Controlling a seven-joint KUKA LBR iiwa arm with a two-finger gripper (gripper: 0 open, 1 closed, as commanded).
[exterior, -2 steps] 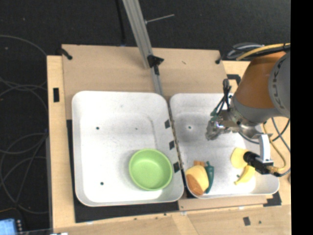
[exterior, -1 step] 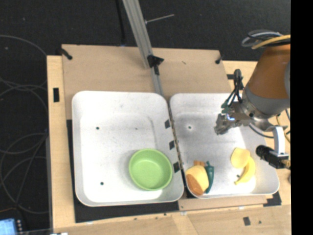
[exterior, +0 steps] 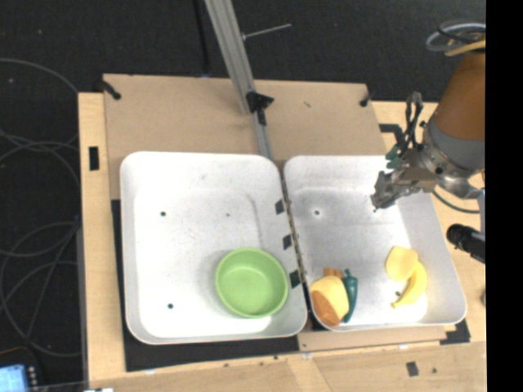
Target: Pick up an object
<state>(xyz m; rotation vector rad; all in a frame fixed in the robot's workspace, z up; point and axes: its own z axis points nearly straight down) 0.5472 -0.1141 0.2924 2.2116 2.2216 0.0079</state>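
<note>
The right bin [exterior: 343, 178] holds a yellow banana-like toy [exterior: 406, 274] near its right wall and an orange-and-yellow toy with a teal part [exterior: 333, 296] at its front left corner. In the left bin [exterior: 180, 186] a green bowl [exterior: 252, 282] sits near the front right. My gripper [exterior: 382, 196] hangs over the back right part of the right bin, well above and behind the yellow toy. Nothing shows between its fingers.
A grey metal pole [exterior: 233, 51] slants from the top of the view down to the divider between the bins. The arm's orange band [exterior: 464, 96] is at the right edge. Cables lie on the dark floor at left.
</note>
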